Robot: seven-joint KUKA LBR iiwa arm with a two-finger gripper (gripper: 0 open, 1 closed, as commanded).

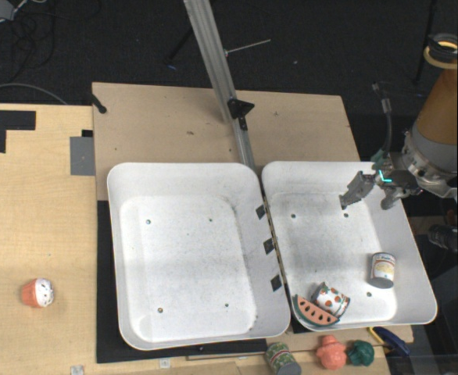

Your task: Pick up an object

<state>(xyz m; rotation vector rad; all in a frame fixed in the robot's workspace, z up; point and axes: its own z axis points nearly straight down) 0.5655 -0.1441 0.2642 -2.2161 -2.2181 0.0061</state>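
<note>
Far left, on the pale wood bench (26,209): a small orange-and-white ball (37,293), well apart from both bins. Left bin (123,182) next, white, nothing in it but a few dark specks. A slanted metal rail (217,61) runs down from the top to the seam between the bins.

Right bin (416,303): near its front edge, a watermelon slice (313,312) touching a red-and-white toy (332,298) just behind it. Right of these, apart, a small can (383,269) near the bin's right wall.

Below the right bin's front rim, on the bench: a dark can (279,357), a pink toy (330,352), a green toy (360,353), in a row.

Gripper (372,194) hangs over the right bin's back-right part, fingers spread apart, nothing between them; well apart from the can and the slice. Grey arm (436,143) enters from the right.
</note>
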